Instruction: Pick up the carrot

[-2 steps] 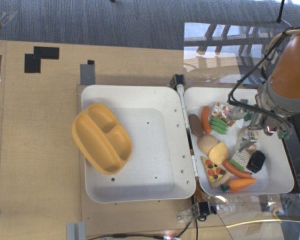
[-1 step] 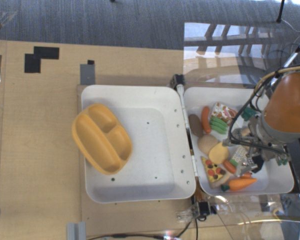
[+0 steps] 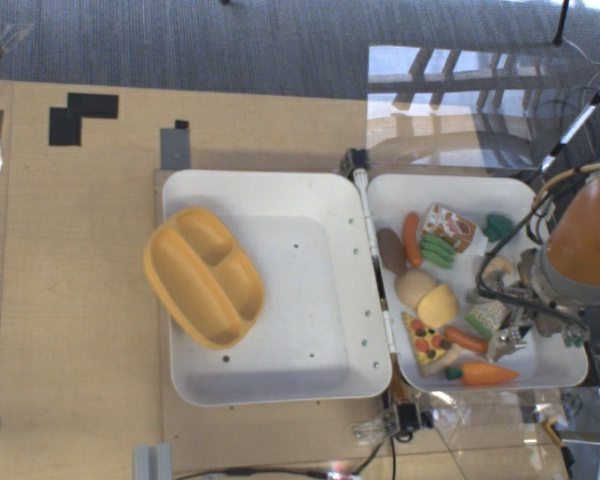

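We find the carrot point(image 3: 490, 373) lying flat near the front edge of the right bin point(image 3: 570, 373), its orange body pointing right and its green top toward the pizza slice point(image 3: 427, 340) just beside it. The tool point(image 3: 510, 340) hangs low over that same corner, just behind the carrot and close to a second orange piece point(image 3: 464, 339), which we judge is why the arm reaches in so deep from the right; whether the tool is apart or together we cannot tell, as wrist and cables hide it. Nothing sits between it yet, so the pick is not done. The toys crowd together here, so a descent may nudge a neighbour. The left bin point(image 3: 310, 298) holds a yellow divided tray point(image 3: 202, 276), well apart from the work
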You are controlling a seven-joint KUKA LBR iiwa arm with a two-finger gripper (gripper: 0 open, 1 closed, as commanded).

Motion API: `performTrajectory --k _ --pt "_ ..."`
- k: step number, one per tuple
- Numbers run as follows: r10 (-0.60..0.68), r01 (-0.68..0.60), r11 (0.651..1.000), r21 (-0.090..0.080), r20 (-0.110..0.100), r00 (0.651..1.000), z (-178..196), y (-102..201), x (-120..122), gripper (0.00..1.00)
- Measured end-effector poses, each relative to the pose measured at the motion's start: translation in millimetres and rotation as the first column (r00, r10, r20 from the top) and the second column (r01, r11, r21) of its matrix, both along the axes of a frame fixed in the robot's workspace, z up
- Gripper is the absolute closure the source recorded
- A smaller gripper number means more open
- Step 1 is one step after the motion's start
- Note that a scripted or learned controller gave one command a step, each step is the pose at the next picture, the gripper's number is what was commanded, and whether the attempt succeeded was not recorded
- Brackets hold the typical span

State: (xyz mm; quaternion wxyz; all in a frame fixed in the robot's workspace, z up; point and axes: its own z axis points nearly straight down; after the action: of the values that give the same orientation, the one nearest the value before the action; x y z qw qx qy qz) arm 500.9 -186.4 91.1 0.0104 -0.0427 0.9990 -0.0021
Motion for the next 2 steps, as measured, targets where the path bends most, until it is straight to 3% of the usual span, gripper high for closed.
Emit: performTrajectory --k 1,2 --pt "-0.127 0.127 0.992 0.006 -0.01 0.992 27.1 60.4 -5.3 0.0" --pt "0.36 -0.36 0.933 -0.009 0.005 0.933 1.0 102.5 -4.7 0.0"
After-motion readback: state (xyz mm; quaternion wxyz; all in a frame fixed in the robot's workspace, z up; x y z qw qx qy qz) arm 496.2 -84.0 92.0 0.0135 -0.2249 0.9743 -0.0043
